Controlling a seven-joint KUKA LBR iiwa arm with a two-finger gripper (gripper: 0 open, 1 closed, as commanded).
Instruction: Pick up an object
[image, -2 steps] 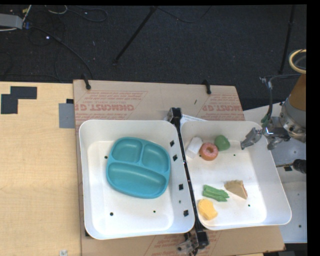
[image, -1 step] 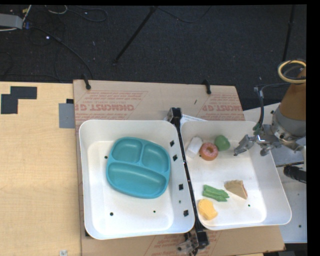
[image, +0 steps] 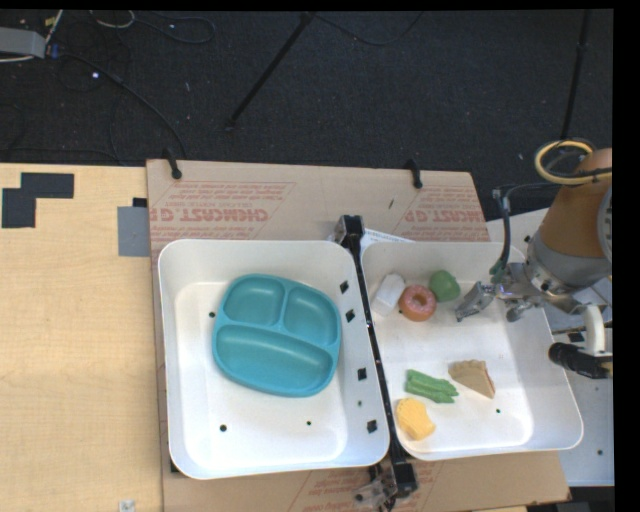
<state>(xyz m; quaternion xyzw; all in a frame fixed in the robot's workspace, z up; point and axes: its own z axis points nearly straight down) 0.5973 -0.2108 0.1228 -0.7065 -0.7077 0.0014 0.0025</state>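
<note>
The gripper hangs over the upper right part of the right bin, reaching in from the arm at the bench's right side; its two fingers stand slightly apart with nothing between them. Just to the gripper's left lies a green round object, near but not touching it; further left sits a red-pink doughnut-shaped toy, and beyond that a white piece against the bin's left wall. Below the gripper, well apart from it, a tan wedge lies on the bin floor; to the lower left of the gripper rest a green pod-like piece and, beneath that, a yellow lump. Far to the gripper's left, in the left bin, lies a teal divided plate.
</note>
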